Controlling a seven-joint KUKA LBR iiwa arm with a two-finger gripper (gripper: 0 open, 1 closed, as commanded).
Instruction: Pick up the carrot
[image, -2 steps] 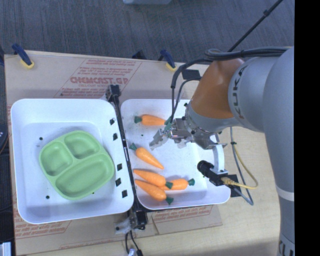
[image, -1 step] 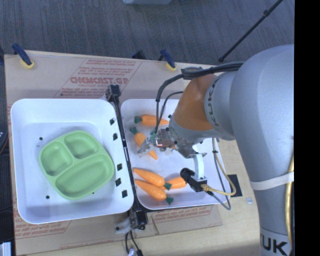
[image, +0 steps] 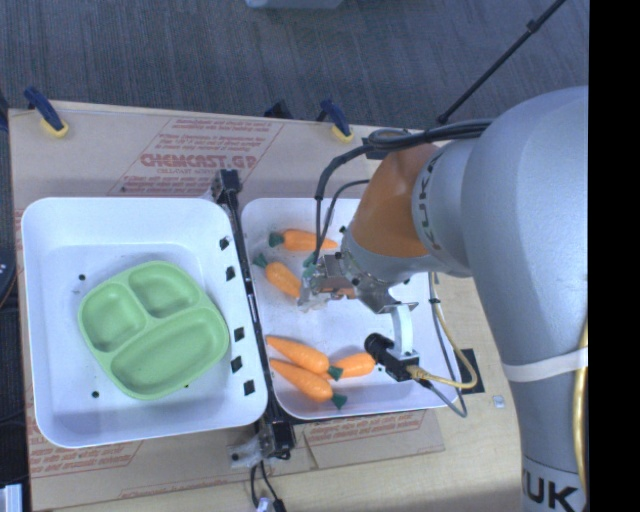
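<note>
1. The two-finger gripper (image: 316, 292) hangs low over the right shallow white plastic bin (image: 420, 395), near that bin's middle. The grey arm with its orange band (image: 395, 210) covers much of it, and I cannot tell how far the fingers are parted or whether anything sits between them.
2. Just to the gripper's left lies a small orange toy carrot with a green stem end (image: 281, 278), angled, its tip close to or touching the gripper; contact cannot be made out.
3. Just beyond the gripper, toward the bin's far wall, lies a second orange carrot (image: 298, 240), lengthwise along that wall, its right end passing behind a black cable.
4. On the near side of the gripper, three more orange carrots lie grouped: a long one (image: 298, 352), another long one (image: 302, 380) just below it, and a short one (image: 352, 366) to their right, beside a black fitting on the arm.
5. Well to the gripper's left, past the black clips between the bins, sits the left white bin (image: 40, 300), holding a light green plastic plate with three compartments (image: 152, 328).
6. Both bins rest on a brown cardboard sheet (image: 200, 150) with red print, held at the far edge by blue clamps (image: 45, 110).
</note>
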